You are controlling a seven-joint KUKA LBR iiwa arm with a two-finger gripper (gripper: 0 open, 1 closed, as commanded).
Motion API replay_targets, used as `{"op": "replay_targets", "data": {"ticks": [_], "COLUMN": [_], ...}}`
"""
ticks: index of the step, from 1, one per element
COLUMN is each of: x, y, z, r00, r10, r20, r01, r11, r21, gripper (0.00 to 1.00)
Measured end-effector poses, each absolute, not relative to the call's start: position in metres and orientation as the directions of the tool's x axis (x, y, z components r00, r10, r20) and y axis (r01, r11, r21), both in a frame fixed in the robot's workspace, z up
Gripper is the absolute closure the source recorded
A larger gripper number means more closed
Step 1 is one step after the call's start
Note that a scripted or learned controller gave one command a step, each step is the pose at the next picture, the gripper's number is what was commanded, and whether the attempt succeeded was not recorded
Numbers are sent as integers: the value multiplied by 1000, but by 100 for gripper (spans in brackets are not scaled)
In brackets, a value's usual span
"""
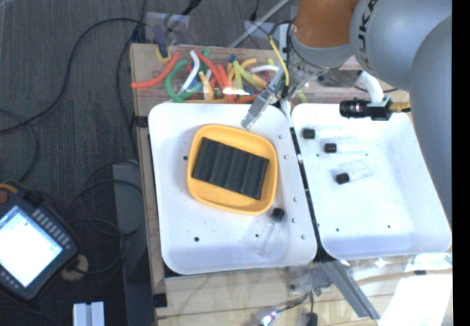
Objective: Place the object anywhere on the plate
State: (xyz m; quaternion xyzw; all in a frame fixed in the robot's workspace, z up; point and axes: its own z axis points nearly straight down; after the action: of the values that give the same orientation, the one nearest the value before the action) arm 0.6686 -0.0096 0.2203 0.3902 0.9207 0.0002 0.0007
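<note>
- The task's things appeared to be small clear vials with black caps. One vial point(270, 233) lay on its side in the left bin point(172, 192), just below and right of the plate, its cap point(277, 213) toward the plate's lower right corner.
- Three more capped vials point(341, 178) lay scattered in the upper left of the right bin point(396, 229).
- Judged from their look, such vials would be light, stiff and smooth, liable to roll or slip. A hold across the body near the cap seemed safest, since the clear barrel was hard to make out against the white floor.
- The yellow plate point(197, 189), squarish with a raised rim, sat mid-left bin and carried a dark ribbed insert point(230, 167). That ribbing might check a rolling vial.
- The pincer point(253, 115) hung at centre frame over the plate's upper right corner, slim and slanted. Whether it stood wide or narrow could not be told, and nothing was seen in it.
- The wooden surface point(147, 75) bore coloured tubing point(205, 75) along its top edge. Dark floor, cables and a handheld screen point(26, 247) at lower left surrounded it.
</note>
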Motion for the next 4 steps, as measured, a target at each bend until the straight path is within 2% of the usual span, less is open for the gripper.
{"op": "replay_targets", "data": {"ticks": [1, 2, 3, 4], "x": [664, 654, 655, 603], "y": [33, 59, 59, 102], "z": [242, 258, 268, 206], "r00": [-922, -1000, -1000, -997], "r10": [388, 15, 17, -71], "r20": [-2, -4, -7, -1], "r01": [388, 15, 17, -71], "r11": [922, 1000, 1000, 997], "r21": [2, 2, 8, 2], "gripper": [0, 0, 100, 100]}}
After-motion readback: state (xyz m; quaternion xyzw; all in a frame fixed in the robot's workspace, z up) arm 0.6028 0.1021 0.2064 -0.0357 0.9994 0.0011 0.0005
